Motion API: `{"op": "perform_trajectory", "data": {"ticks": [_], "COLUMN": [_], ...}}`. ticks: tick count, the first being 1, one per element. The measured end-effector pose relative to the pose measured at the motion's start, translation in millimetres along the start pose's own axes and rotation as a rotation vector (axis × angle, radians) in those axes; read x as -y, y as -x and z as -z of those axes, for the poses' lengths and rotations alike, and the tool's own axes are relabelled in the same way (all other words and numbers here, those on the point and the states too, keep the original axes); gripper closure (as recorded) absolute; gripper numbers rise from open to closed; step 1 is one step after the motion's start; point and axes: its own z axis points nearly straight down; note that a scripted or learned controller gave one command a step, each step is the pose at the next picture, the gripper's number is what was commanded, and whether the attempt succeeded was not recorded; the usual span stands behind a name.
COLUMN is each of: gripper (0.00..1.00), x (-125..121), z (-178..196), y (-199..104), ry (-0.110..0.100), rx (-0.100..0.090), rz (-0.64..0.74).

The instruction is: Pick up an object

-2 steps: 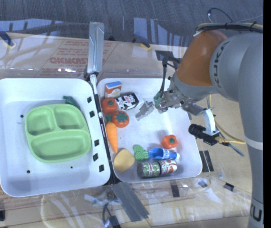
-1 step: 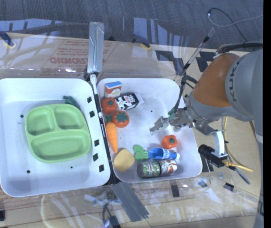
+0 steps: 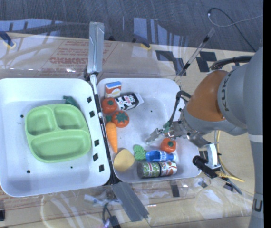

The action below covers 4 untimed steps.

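Using the small tomato [image 3: 168, 145] in the right bin [image 3: 166, 90] as landmark: nearer the camera lay a tin can [image 3: 157, 169] and blue bottle [image 3: 159, 155]. The hand [image 3: 160, 134], fingers spread apart and empty, hovered just beside the tomato's far-left side. Closing there could miss or nudge the tomato away.

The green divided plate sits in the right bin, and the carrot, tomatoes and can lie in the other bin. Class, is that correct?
Not quite. The camera view shows the green divided plate in the left bin, not the right. The rest holds: the carrot, the tomatoes and the can lie in the other bin.
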Motion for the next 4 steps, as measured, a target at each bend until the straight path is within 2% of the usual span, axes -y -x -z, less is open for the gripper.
{"op": "perform_trajectory", "data": {"ticks": [1,2,3,4], "gripper": [0.0,0.0,0.0,0.0], "x": [11.2,42.9,-30.3,-11.1], "z": [-0.1,48.4,0.1,-0.2], "y": [-0.2,-3.9,2.5,0.3], "ry": [-0.002,-0.002,0.001,-0.001], "rx": [-0.002,-0.003,0.001,0.0], "rz": [-0.069,-0.014,-0.05,-0.061]}}
